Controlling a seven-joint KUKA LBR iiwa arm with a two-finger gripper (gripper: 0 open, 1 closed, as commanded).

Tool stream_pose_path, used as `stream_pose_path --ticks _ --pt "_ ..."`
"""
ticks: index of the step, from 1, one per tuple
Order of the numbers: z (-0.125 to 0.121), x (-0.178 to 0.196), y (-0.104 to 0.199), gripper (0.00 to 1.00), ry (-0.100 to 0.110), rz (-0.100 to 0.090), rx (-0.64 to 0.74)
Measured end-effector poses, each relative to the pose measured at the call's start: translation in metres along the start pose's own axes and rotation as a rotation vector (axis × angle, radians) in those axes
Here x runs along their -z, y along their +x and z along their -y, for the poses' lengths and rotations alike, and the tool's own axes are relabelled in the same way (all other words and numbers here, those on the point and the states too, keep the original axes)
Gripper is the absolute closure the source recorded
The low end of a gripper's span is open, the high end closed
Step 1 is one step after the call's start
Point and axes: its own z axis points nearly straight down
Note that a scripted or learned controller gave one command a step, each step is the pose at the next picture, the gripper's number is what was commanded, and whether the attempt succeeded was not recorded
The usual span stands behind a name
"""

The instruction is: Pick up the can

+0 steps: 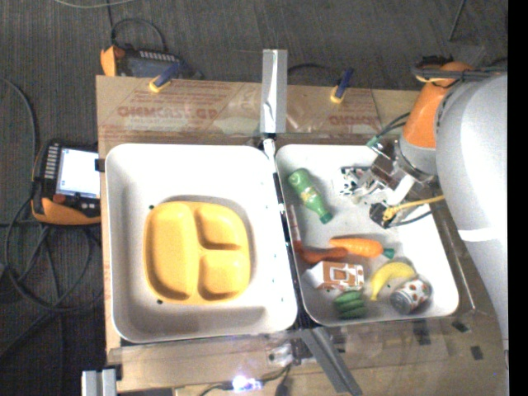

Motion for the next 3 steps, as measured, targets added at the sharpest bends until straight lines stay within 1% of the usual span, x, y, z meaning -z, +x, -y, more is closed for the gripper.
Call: stream_pose_path --ticks 1,2,3 --pt "-0.011 -0.003 0.020 0.00 0.029 0.010 -0.283" --pt "-0.009 -0.004 0.022 0.00 0.045 -0.010 -0.572" --pt "-0.020 0.006 0.015 0.00 0.038 -0.004 -0.313"
